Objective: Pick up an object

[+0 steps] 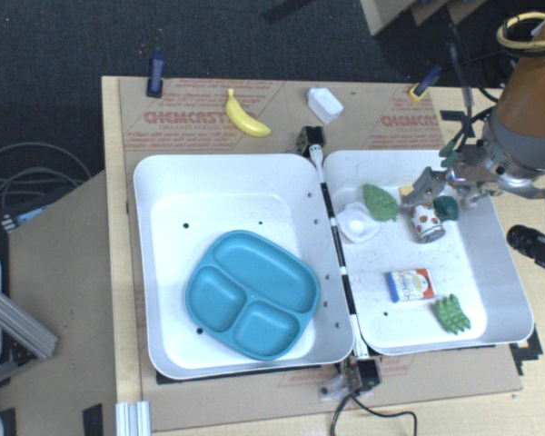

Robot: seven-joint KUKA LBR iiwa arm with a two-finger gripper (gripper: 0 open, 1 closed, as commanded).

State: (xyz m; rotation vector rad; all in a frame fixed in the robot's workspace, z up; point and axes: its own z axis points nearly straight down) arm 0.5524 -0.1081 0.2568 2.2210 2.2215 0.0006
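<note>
A: Layout check. Largest item is the blue divided tray, lying flat in the left bin, toward its near side. Likely too broad for a two-finger grasp, so it reads as clutter rather than a target.

B: And the right bin?

A: That is where the small pickable things lie. A white crumpled piece against the divider, a green lump just right of it, a small box with a blue and red label flat near the middle, a green toy at the near right corner. They are scattered apart, which leaves finger room around each.

B: Outside the bins?

A: A banana and a white block sit on the bench at the far side.

B: Arm pose?

A: The arm reaches in from the right, wrist angled down into the far part of the right bin. The gripper is low, right over a small white cylinder with red spots, and a dark teal object lies just beside it.

B: Grasp state?

A: Cannot tell. The wrist hardware hides the claw, so the opening and any hold are unconfirmed. Judged target is the spotted cylinder.
</note>
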